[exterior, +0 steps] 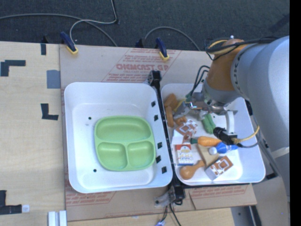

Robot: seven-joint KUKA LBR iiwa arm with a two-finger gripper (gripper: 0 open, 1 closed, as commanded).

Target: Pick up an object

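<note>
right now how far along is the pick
Done: the arm has reached over the right bin, with the gripper low over the toy pile near the green piece. In hand: nothing visibly between its fingers. Left: grasp an item and lift it. The green tray sits in the left bin.

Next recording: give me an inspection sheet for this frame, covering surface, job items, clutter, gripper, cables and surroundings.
Surface: wooden bench bearing a left bin and a right bin side by side.
Job's things: the right bin holds an orange carrot-like toy, a small red and white carton, a green piece, a wooden spoon-like piece and other small items heaped together.
Clutter: green divided plate in the left bin.
Gripper: gripper low over the right bin's far end; jaws hidden in the pile.
Cables: thin cables trailing behind the bench.
Surroundings: dark floor; two blue clamps at the far edge.
</note>
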